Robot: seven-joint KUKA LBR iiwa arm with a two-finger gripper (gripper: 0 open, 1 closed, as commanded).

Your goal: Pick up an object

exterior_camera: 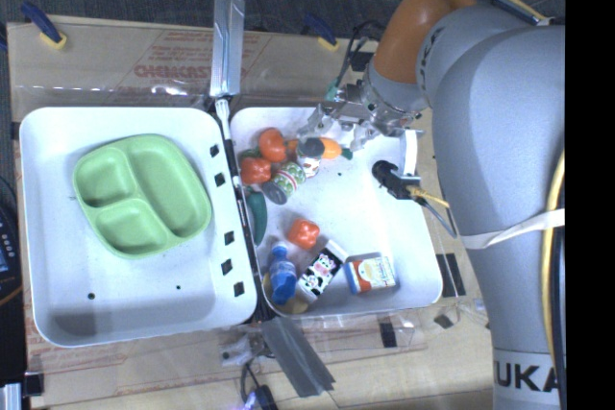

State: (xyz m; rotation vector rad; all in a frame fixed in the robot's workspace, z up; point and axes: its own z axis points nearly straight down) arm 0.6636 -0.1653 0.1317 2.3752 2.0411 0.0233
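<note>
the two-finger gripper [332, 132] is poised over the right white bin's [404, 235] far cluster, just beside a small orange rounded toy [330, 148]; its state cannot be told. one item should be isolated before descent.

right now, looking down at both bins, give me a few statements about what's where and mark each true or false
1. The green divided plate lies in the left bin. True.
2. The gripper is over the left bin. False: it is at the upper part of the right bin, by the cluster of small items.
3. The black-and-white cow-patterned carton lies near the right bin's lower edge. True.
4. The orange and white carton sits on the green divided plate. False: it lies in the right bin, beside the cow-patterned carton.
5. The blue bottle is in the right bin's lower left corner. True.
</note>
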